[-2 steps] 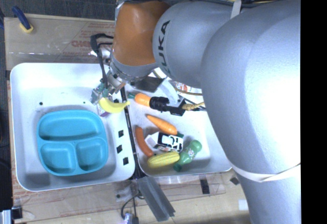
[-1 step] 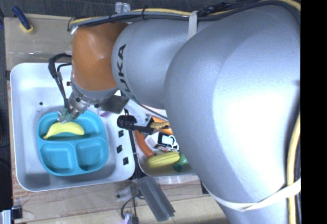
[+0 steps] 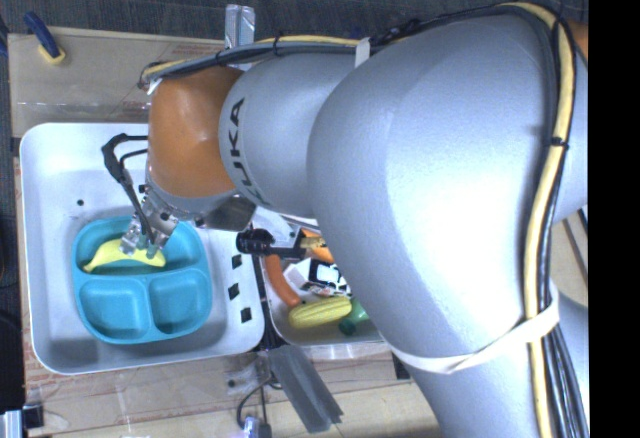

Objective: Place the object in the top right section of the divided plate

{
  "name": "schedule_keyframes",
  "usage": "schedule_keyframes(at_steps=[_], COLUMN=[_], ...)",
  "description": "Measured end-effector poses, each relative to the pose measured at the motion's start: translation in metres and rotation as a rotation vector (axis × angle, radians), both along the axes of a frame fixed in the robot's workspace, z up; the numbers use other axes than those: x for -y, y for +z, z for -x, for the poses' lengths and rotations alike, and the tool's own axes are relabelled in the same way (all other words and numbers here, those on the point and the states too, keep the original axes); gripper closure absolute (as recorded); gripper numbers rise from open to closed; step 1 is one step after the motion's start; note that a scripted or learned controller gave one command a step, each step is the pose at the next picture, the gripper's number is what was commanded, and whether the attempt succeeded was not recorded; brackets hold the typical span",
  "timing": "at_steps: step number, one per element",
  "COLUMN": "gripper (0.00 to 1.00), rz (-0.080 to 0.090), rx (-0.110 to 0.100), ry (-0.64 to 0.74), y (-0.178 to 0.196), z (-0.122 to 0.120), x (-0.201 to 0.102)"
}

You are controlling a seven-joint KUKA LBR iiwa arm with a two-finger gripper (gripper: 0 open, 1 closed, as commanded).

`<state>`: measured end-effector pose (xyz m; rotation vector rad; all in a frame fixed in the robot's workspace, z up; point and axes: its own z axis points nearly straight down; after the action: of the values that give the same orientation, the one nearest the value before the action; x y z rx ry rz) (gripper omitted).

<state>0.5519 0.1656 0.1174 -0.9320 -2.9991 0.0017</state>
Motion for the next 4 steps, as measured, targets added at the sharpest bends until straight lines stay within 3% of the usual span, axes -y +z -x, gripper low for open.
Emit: schedule_keyframes(at_steps=[1, 2, 3, 4], gripper=[1.0, 1.0, 1.0, 1.0], rz=[-0.013, 0.001, 0.003, -0.008], rx=[0.052, -0.002, -0.006, 0.041], ry=[0.134, -0.071, -0.066, -0.224], y=[-0.011, -0.028, -0.021, -0.019], z=[0.048, -0.007, -0.007, 0.061], x=[0.014, -0.054, -0.054, 0.034])
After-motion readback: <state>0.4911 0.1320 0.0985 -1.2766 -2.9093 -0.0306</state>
